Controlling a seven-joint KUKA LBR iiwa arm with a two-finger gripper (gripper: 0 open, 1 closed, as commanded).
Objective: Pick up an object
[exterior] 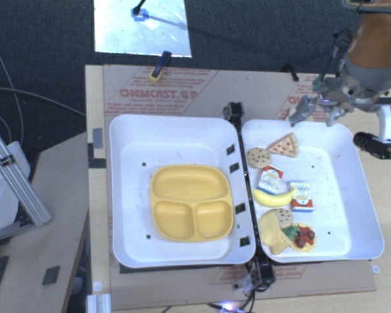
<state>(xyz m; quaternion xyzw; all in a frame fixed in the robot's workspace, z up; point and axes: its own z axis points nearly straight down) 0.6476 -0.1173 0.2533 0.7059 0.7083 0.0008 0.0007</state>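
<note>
The gripper (318, 110) hangs spread and holding nothing above the far rim of the right bin (352, 194), whose near-left part holds toy food including a pizza slice (283, 146), cookie (258, 157), banana (275, 197) and 2 small cartons (270, 179).

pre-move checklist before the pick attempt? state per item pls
1. Hand carries nothing: ok, nothing shows between its fingers.
2. Hand over right bin: not ok, it sits at the bin's far rim, short of the items.
3. Targets in view: ok; pizza slice, cookie, banana and small cartons lie in the right bin.
4. Isolated target: ok, the pizza slice is nearest the hand; whether it touches the cookie, cannot tell.
5. Yellow tray in left bin, away from the path: ok.
</note>
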